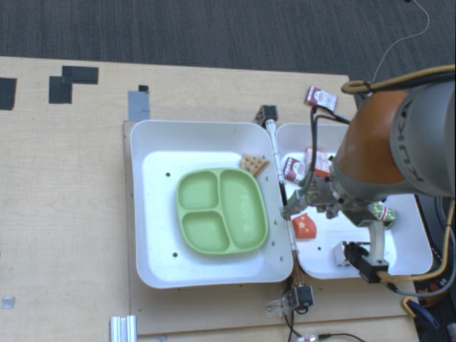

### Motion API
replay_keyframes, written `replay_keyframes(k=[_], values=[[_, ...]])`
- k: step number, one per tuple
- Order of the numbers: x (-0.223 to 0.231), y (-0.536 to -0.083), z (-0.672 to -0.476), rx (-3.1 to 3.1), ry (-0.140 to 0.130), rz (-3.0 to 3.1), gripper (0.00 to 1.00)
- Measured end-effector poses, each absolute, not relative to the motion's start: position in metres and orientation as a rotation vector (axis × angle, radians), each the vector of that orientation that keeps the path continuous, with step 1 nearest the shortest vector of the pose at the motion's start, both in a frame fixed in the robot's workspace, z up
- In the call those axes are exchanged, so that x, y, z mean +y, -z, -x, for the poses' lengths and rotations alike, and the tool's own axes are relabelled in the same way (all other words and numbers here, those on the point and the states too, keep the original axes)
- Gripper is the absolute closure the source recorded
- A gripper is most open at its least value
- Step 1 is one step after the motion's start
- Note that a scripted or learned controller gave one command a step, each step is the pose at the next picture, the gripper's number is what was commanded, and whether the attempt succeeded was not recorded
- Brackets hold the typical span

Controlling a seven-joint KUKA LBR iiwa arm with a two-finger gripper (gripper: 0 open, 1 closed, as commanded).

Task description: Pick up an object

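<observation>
My gripper [299, 202] hangs low over the left side of the right bin [407, 254], close to the wall between the two bins. A red strawberry-shaped piece [304, 226] lies in the bin just below the gripper. Two red-and-white packets [293, 168] [321, 162] lie at the back of the bin, partly hidden by the arm. A small green, white and red object [382, 214] pokes out from under the wrist on the right. The arm's grey and orange body [385, 148] covers much of this bin.
The left bin [153, 212] holds a green divided plate [221, 211] and a tan waffle-like piece [253, 164] at its back right corner. Another red-and-white packet [322, 99] lies on the bench behind the right bin. Cables run along the right and front edges.
</observation>
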State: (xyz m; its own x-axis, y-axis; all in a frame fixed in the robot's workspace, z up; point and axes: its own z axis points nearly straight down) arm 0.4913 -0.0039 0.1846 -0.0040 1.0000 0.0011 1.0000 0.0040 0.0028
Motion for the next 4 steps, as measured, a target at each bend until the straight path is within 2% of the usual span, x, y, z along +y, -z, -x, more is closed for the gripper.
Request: replay_keyframes(k=[4], values=[[-0.0039, -0.1846, -0.4912, 2.225, -0.004, -2.216, 0.00]])
